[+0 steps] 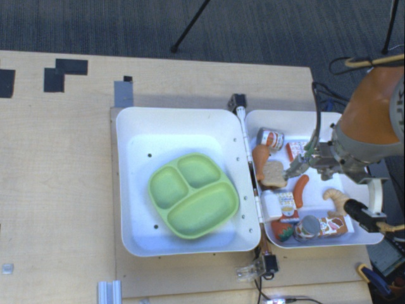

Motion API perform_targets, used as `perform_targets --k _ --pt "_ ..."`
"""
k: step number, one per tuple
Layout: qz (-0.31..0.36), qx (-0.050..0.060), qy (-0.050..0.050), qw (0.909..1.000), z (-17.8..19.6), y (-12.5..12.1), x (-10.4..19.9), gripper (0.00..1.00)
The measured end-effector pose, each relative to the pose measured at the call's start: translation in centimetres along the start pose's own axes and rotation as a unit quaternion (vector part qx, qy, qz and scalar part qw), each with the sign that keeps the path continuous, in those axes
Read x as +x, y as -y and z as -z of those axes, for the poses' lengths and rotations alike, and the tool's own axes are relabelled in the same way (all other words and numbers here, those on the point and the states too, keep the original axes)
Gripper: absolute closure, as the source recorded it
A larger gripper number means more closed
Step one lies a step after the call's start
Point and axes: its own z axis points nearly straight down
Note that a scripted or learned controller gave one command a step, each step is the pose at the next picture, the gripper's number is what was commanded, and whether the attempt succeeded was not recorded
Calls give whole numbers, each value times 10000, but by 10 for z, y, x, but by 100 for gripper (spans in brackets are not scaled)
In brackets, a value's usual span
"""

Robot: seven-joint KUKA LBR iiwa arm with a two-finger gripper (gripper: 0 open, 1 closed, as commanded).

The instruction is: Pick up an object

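Note:
The right bin [285,115] holds several small food items. Near its left wall lie a slice of brown bread [272,175] and an orange carrot [259,158]. A small tin can [271,138] rests behind them. An orange-red sausage [300,190] lies in the middle. My gripper [299,165] hangs over the bin between the bread and the sausage, right beside the bread's right edge. I see nothing held in it.
The left bin [136,170] holds a green divided plate [193,195]. At the front of the right bin are a grey-lidded can [309,225], a printed packet [333,225], a small carton [286,202] and a tan curved piece [337,198]. Cables run along the bench's right side.

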Motion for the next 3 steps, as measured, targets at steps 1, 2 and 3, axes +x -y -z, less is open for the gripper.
perform_targets --k 1,2,3 --pt "-9 7 6 10000 0 1 -1 0" --pt "-6 5 10 10000 -105 -4 -82 0" --pt "4 -3 8 10000 -95 -4 -81 100"
